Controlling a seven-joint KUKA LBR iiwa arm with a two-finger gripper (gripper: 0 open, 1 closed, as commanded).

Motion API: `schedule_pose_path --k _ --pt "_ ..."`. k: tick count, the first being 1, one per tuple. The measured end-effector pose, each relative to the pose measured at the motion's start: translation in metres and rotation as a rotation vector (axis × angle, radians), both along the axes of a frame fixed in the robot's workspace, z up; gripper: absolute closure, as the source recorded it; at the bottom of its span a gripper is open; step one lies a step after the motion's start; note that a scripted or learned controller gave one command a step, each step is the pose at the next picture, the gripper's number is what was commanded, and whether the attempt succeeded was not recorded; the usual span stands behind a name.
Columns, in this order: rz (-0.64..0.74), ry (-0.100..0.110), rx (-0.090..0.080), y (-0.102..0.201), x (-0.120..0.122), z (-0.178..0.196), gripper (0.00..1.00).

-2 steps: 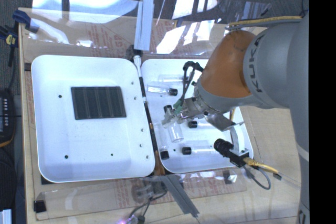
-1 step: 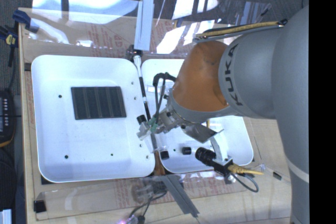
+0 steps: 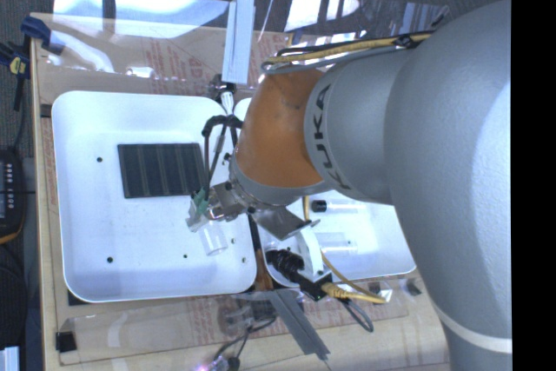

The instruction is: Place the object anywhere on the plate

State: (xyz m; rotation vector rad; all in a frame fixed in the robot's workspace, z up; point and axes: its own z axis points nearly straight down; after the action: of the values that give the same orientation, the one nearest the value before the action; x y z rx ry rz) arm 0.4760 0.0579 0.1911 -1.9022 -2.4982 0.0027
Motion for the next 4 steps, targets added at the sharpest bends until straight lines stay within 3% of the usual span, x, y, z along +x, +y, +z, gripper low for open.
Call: schedule_pose_path --k 1,2,3,4 --pt "-0.263 0.007 -0.002 0.075 -0.002 -0.085 1.0" --pt "-0.712 0.003 -0.001 0.029 0.0 0.0 1.0" --pt "-0.741 0.003 -0.003 0.062 -0.001 0.014 1.0" --pt "-0.988 0.0 -0.002 0.003 0.006 0.015 1.0"
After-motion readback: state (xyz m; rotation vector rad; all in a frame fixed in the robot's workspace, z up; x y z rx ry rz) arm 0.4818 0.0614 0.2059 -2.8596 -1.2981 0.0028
